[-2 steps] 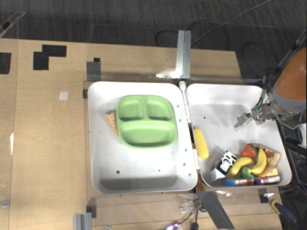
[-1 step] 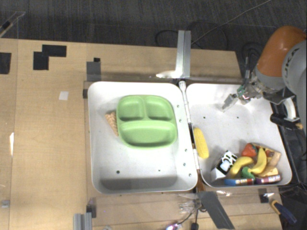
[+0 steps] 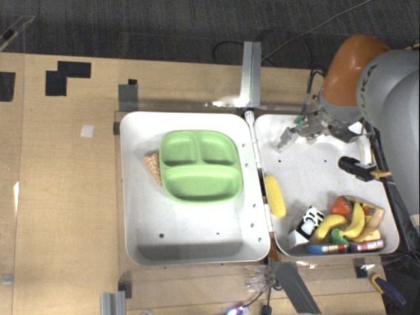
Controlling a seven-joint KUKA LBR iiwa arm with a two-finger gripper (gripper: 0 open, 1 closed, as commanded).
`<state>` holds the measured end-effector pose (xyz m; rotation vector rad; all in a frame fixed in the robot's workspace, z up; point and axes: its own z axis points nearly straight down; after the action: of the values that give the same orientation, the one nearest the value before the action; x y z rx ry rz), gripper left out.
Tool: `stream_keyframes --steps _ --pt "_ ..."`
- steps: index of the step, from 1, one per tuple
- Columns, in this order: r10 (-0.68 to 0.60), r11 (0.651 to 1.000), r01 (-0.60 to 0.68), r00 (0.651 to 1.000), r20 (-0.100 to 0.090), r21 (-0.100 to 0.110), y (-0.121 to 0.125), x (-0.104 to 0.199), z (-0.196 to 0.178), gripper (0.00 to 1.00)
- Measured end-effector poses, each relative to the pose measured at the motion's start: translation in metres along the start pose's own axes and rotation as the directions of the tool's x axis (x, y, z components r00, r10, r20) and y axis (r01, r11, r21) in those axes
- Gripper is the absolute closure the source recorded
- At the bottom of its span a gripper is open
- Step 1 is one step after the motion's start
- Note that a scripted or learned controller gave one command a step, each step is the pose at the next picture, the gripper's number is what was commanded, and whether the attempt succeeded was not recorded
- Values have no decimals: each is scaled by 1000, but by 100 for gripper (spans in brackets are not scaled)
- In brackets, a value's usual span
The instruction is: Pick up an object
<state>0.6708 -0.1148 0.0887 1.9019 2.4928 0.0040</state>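
My gripper (image 3: 293, 134) hangs over the far part of the right bin (image 3: 308, 169), above bare white floor. No object is near its tip. A yellow corn cob (image 3: 275, 196) lies along the bin's left wall. In the near right corner is a heap: two yellow bananas (image 3: 346, 223), a red piece (image 3: 340, 207), a black and white block (image 3: 310, 223), and markers (image 3: 344, 247) along the front wall. The heap lies well clear of the gripper, toward the front of the bin.
The left bin (image 3: 190, 241) holds a green divided plate (image 3: 199, 165) with a tan speckled thing (image 3: 153, 168) poking out from under its left edge. A metal post (image 3: 251, 71) stands behind the wall between the bins. The arm fills the bench's far right.
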Motion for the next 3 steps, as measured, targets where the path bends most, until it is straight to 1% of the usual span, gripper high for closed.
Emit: stream_keyframes --steps 1,2,3 --pt "345 939 -345 939 -1 -2 0 0 1 0" --pt "338 941 -338 941 -1 -11 4 1 -14 100" --pt "352 936 -352 936 -1 0 -33 -7 -28 100"
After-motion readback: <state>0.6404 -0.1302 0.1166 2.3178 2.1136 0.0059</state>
